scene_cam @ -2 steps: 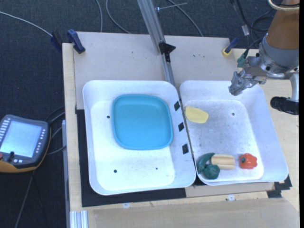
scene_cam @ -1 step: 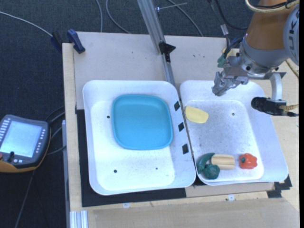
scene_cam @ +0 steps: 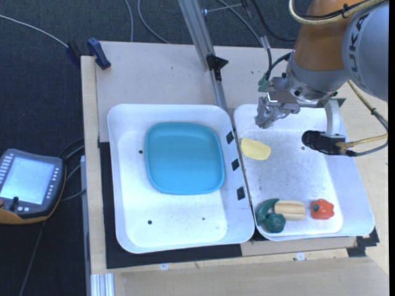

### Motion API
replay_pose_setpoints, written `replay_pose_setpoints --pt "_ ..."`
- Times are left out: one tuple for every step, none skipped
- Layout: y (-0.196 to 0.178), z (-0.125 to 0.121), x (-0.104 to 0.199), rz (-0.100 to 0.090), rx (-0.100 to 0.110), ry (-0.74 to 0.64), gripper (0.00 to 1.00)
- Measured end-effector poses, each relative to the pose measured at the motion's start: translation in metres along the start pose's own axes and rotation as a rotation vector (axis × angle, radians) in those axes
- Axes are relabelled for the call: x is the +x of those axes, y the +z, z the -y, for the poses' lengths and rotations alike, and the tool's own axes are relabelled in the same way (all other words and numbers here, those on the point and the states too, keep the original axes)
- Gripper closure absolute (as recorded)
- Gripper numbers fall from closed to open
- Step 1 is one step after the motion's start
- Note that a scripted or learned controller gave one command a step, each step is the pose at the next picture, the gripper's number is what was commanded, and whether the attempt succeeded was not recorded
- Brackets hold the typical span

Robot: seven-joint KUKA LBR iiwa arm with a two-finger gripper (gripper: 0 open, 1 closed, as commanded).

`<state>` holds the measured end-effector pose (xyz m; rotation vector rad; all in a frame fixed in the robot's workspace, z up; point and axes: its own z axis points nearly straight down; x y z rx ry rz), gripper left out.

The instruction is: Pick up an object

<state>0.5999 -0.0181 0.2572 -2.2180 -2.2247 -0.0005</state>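
My gripper (scene_cam: 266, 119) hangs over the far left corner of the right bin (scene_cam: 345, 171), its tips well above the floor. A pale yellow piece (scene_cam: 255, 148) lies just below and to the left of it, close to the bin's left wall. Along the near edge of the same bin lie a dark green vegetable (scene_cam: 270, 215), a tan cylinder (scene_cam: 290, 210) touching it, and a red tomato-like piece (scene_cam: 321, 209). Nothing shows between the fingers.
The left bin (scene_cam: 123, 165) holds a square teal plate (scene_cam: 184, 157). A slanted metal pole (scene_cam: 200, 36) rises behind the bins. A black camera body (scene_cam: 321, 142) sticks out beside the wrist over the right bin. A teach pendant (scene_cam: 28, 184) lies on the floor at left.
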Motion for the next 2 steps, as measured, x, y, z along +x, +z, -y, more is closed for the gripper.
replay_pose_setpoints --pt "0.014 0.014 0.046 -0.001 0.001 -0.001 1.00" --pt "0.012 0.034 0.096 -0.001 0.000 -0.002 1.00"
